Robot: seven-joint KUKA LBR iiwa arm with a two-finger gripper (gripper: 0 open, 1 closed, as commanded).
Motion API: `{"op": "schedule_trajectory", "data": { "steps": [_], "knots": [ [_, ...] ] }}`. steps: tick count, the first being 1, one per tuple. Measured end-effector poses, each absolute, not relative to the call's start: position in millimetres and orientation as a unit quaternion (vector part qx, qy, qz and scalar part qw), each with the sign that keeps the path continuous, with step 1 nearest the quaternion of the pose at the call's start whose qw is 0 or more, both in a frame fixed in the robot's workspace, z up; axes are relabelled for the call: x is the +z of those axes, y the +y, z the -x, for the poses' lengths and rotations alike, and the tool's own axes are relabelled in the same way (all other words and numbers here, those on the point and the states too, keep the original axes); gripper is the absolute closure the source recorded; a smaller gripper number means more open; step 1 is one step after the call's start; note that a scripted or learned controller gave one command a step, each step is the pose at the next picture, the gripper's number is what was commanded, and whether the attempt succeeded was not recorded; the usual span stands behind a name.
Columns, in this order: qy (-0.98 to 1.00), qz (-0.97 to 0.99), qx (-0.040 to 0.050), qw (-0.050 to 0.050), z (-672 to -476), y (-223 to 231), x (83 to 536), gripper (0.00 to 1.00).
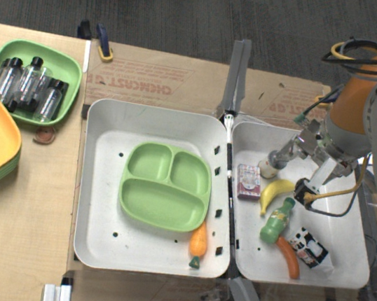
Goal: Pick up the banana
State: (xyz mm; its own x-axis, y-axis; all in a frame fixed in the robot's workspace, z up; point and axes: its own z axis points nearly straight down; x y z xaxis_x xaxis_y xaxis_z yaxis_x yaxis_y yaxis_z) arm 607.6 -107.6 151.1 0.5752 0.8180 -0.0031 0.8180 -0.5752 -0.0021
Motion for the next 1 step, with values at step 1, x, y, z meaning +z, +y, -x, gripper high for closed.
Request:
{"op": "schedule_trajectory", "data": {
  "steps": [1],
  "knots": [
    [-0.381,0.925,0.0025,0.001,-526.3,-133.9,151.5,0.0]
  ]
}}
